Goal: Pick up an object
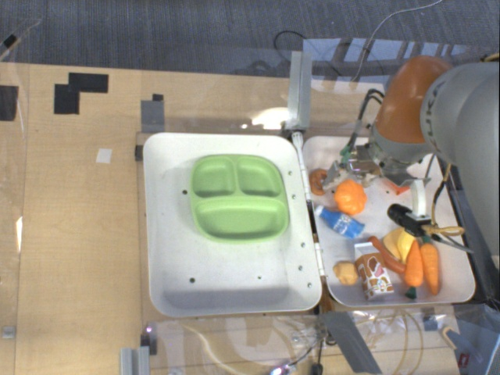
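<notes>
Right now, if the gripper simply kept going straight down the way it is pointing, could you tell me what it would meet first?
Most likely the orange: the gripper hangs just above it in the right bin, pointing down. Depth is hard to judge from this slanted view, so it might instead graze the brown item beside it.

Light wooden bench, black marker patches, dark grey carpet floor

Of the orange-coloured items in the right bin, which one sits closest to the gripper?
The round orange fruit, directly beneath the gripper. The carrots lie farther away, near the bin's front right corner.
</notes>
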`<act>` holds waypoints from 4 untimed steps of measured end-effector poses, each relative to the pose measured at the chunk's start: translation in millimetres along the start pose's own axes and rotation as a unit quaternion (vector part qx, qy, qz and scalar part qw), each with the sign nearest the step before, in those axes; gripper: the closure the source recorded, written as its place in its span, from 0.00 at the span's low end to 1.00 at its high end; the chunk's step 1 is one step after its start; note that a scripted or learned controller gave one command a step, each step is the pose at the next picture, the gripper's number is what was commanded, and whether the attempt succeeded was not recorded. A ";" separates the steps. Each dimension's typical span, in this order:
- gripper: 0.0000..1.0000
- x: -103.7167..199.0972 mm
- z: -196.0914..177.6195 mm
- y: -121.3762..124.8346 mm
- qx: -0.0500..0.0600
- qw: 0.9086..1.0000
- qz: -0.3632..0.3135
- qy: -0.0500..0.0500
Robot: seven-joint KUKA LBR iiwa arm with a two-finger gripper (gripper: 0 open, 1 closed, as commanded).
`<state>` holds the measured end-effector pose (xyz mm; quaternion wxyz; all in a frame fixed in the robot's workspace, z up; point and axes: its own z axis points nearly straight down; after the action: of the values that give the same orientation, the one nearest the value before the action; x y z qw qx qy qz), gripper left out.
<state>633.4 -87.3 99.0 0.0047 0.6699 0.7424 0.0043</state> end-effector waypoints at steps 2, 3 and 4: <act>1.00 -22.1 -22.8 35.8 0.002 1.000 0.002 0.000; 0.00 -21.9 -22.6 35.8 0.002 1.000 0.002 0.000; 1.00 -20.9 -35.7 38.5 -0.001 1.000 0.000 -0.001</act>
<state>673.4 -104.2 135.2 0.0063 0.6698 0.7425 0.0048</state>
